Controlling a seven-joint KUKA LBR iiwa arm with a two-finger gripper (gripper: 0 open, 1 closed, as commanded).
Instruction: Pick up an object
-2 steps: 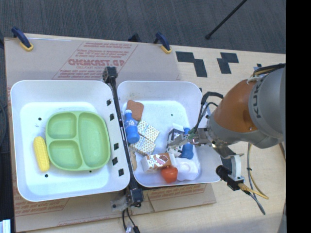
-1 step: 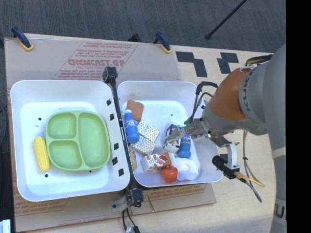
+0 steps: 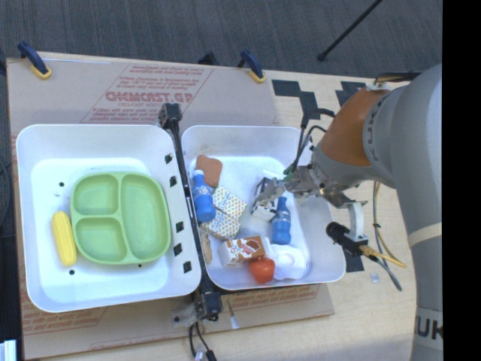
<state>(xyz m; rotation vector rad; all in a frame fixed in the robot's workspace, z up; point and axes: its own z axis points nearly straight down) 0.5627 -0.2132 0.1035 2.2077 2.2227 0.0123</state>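
Your open room in the right bin is the bare far strip by its far wall. Nearer, things crowd together: a blue bottle and brown piece on the left, a second blue bottle on the right, a tomato near. In the left bin, the green tray and corn leave the rim floor free.

The setting is a robotics laboratory test cell. A large grey industrial robot arm with an orange wrist band works over a light wooden tabletop protected by a flat brown printed cardboard sheet, which is fixed with blue spring clamps. Two shallow white plastic bins sit side by side, holding assorted toy test items. Loose cables, a black tripod leg and grey carpet flooring surround the station.
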